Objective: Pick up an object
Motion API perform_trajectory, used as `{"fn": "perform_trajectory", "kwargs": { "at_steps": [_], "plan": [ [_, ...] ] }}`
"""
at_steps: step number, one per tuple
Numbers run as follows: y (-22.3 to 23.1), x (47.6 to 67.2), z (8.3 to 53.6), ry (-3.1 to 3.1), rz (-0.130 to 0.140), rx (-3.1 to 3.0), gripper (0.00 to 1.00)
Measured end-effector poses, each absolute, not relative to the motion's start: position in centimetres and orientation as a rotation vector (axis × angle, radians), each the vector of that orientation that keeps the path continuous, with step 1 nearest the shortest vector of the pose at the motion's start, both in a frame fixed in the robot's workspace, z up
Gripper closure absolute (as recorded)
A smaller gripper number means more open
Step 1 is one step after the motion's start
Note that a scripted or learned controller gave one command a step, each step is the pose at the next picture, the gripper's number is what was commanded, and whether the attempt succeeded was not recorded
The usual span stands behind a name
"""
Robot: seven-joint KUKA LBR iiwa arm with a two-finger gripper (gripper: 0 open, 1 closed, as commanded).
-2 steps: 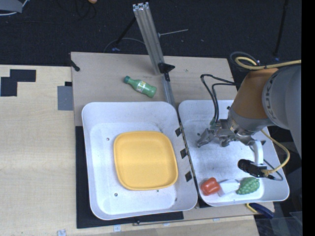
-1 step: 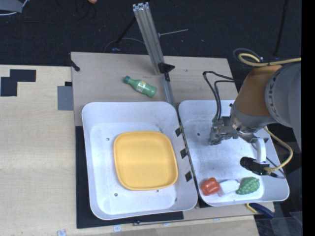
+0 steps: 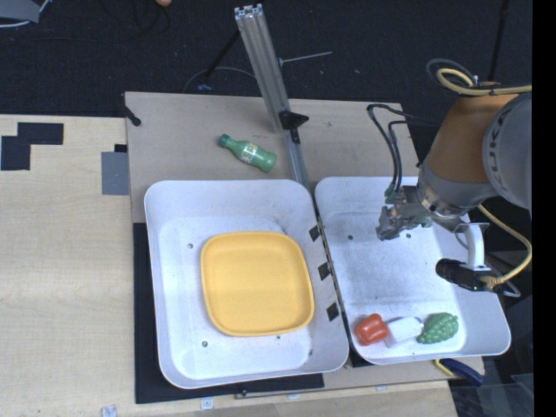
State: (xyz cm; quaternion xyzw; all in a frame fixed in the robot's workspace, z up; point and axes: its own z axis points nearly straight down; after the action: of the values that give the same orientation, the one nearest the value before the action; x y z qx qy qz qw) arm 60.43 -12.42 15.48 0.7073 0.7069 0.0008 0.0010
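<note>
Gripper (image 3: 393, 225) over the right bin (image 3: 382, 276), finger state unclear, red pepper (image 3: 371, 327), white piece (image 3: 404, 329), green grapes (image 3: 438, 327) along its near edge

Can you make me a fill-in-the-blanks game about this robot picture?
1. The big plate in the left bin is colored ____.
2. The green bottle is lying on the bench, ____ of both bins.
3. The red pepper, white piece and green grapes sit in the ____ bin.
4. The gripper is above the ____ bin.

Missing words: yellow; outside; right; right
</note>
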Motion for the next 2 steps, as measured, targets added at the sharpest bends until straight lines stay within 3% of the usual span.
{"fn": "perform_trajectory", "kwargs": {
  "at_steps": [2],
  "plan": [
    [-12.5,61.6,25.3,2.219,0.004,2.219,1.00]
  ]
}}
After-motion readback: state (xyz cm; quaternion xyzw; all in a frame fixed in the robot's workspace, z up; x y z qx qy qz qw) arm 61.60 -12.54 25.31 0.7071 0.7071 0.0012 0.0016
